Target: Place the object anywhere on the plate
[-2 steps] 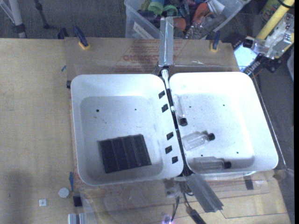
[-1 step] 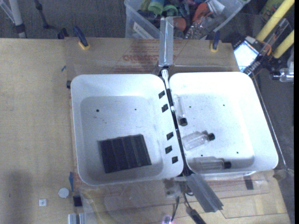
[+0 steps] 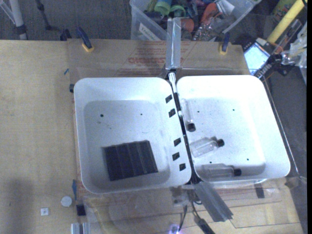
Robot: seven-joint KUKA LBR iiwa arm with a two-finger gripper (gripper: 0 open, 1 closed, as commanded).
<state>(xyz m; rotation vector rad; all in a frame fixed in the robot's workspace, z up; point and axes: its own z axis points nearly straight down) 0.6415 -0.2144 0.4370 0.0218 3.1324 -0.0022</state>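
Note:
A black ridged square plate [image 3: 130, 160] lies flat in the front part of the left bin [image 3: 87, 96]. The right bin [image 3: 258, 106] holds three clear plastic bottles with black caps, all lying down. One bottle [image 3: 204, 146] rests near the middle left. Another bottle [image 3: 218, 171] lies along the front wall. A thin third bottle [image 3: 187, 120] lies close to the divider between the bins.
A metal divider bar [image 3: 172, 48] with black tabs runs between the bins. Behind the bench stands a clear crate of colourful toys [image 3: 195, 6]. Blue clamps [image 3: 86, 42] hold the board at the back. Bare wooden bench [image 3: 34, 130] stretches to the left.

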